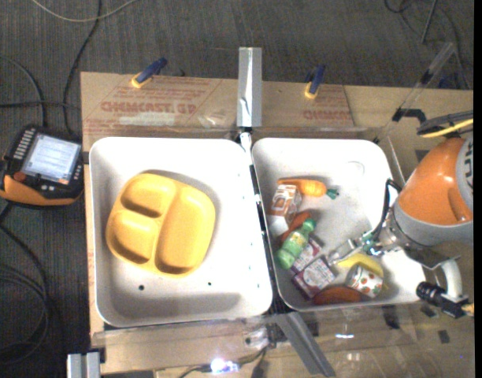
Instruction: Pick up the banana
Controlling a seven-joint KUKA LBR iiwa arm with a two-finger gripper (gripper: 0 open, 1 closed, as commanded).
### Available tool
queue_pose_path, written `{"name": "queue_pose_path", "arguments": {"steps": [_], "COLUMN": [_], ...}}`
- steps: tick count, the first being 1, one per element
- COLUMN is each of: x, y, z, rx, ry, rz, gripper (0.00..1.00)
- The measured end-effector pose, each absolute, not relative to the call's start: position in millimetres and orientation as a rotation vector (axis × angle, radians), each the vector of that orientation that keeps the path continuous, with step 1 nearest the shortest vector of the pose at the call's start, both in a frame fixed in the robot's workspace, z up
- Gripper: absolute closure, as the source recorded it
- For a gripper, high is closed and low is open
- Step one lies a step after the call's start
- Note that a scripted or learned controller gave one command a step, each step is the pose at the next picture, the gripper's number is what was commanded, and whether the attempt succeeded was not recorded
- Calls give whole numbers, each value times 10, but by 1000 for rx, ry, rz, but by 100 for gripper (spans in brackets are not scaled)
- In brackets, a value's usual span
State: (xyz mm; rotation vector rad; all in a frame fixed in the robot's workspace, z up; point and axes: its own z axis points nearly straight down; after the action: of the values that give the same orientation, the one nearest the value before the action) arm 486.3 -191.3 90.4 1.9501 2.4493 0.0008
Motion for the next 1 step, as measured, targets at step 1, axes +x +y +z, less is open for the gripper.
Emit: {"name": "queue_pose_path", "arguments": {"steps": [1], "x": [4898], "y": [-1794], "z": [905], "rx": [2278], "ry": [2135], "rz": [12], "gripper": [0]}}
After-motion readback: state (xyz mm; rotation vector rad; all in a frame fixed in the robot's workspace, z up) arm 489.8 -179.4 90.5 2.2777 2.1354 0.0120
